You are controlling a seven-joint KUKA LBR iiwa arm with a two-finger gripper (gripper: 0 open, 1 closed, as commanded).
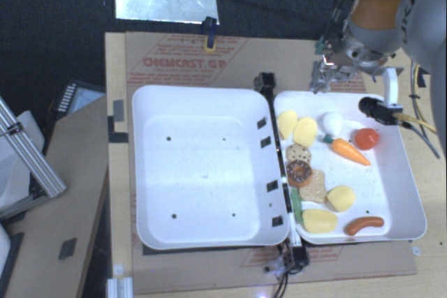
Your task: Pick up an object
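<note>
End effector [328,77] sits high over the far rim of the right bin [408,185], nothing visibly between its fingers; can't tell how far open it is. All objects lie in the right bin, on the near side of the end effector: egg [332,123] and two yellow pieces [297,128] closest, carrot [349,150] and tomato [366,138] just past the egg, then cookie [298,154], donut [299,172], lemon [341,197], sausage [363,224] farthest. Left bin [150,108] is well off to one side.
</note>
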